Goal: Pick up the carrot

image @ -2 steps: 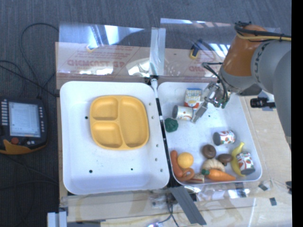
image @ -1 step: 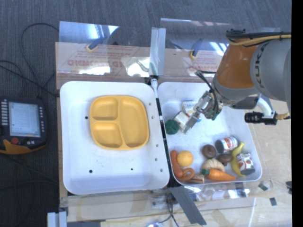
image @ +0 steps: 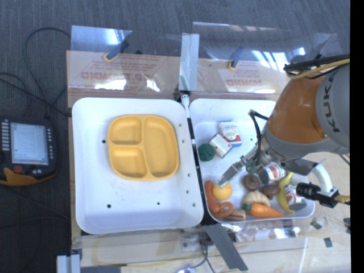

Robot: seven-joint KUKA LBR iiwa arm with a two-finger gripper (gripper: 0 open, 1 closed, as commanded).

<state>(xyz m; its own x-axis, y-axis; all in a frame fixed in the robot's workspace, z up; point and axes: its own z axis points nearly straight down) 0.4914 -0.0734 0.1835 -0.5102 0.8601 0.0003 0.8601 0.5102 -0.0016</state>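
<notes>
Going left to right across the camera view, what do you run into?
Handheld control pendant → yellow divided plate in the left bin → green toy → small white carton → carrot in the right bin → arm's orange band.

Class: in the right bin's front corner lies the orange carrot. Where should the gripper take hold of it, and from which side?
Grip the orange tapered carrot across its thicker middle, coming straight down from above. It lies flat and lengthwise along the right white bin's front wall, so fingers should probably straddle its narrow width.
</notes>
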